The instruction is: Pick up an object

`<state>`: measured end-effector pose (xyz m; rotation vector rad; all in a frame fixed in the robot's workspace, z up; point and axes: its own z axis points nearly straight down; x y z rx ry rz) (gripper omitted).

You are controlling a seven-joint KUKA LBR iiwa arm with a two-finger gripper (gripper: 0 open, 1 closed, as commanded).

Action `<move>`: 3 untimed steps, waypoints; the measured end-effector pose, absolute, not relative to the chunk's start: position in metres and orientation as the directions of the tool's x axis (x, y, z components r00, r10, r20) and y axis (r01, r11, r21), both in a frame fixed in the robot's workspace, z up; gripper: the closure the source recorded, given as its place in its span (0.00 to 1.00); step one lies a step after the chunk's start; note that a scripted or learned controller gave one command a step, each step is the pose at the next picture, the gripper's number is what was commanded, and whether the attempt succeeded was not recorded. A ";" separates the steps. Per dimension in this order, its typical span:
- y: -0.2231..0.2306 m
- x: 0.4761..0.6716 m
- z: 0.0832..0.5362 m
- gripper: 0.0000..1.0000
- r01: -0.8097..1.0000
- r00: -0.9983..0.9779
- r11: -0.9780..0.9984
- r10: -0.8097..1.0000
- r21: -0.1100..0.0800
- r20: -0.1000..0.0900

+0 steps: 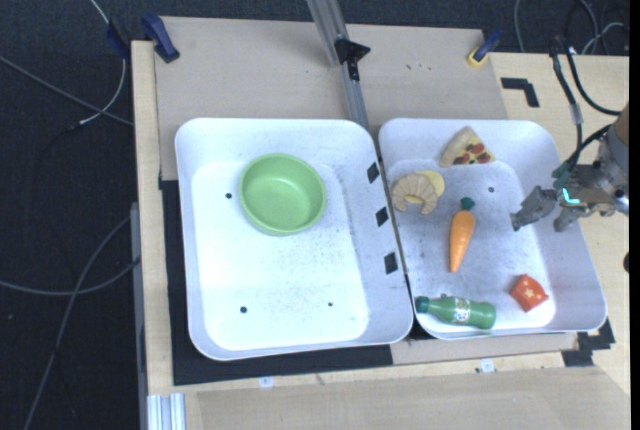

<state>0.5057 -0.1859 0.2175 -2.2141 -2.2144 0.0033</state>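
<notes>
Nearest the camera, a green bottle (456,311) is seen lying on its side against the near wall of the right bin (590,290), and it is taken here as the landmark. Just right of the bottle sits a small red block (529,293); beyond the bottle, toward the bin's middle, an orange carrot (460,235) lies lengthwise, with a tan croissant (419,191) farther back and a pizza slice (467,149) farthest back near the far wall. Well left of the bottle, across the dividing rims, a green bowl (284,193) rests in the left bin (200,248). The tool (541,208) is seen right of and beyond the bottle, above the bin's right part, with nothing between its fingers; they appear spread, though the small, dark shape leaves this uncertain. The step in hand is judged to be the approach, with no object yet chosen by contact. The next move would call for the tool to be centred over one item, probably the carrot or the red block as the closest, and lowered with the fingers set across its narrow width. Open floor is left around the carrot, so room for the fingers is ample there; the bottle and block lie close to the near wall, where a finger could be fouled by the rim. The tabletop (260,68) beyond the bins is bare.
</notes>
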 end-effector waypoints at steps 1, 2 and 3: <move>-0.186 0.507 0.220 0.00 1.000 -0.001 0.001 1.000 -0.004 0.005; -0.185 0.504 0.176 0.00 1.000 0.001 -0.001 1.000 -0.013 0.008; -0.183 0.498 0.112 0.00 1.000 0.000 0.000 1.000 -0.014 0.008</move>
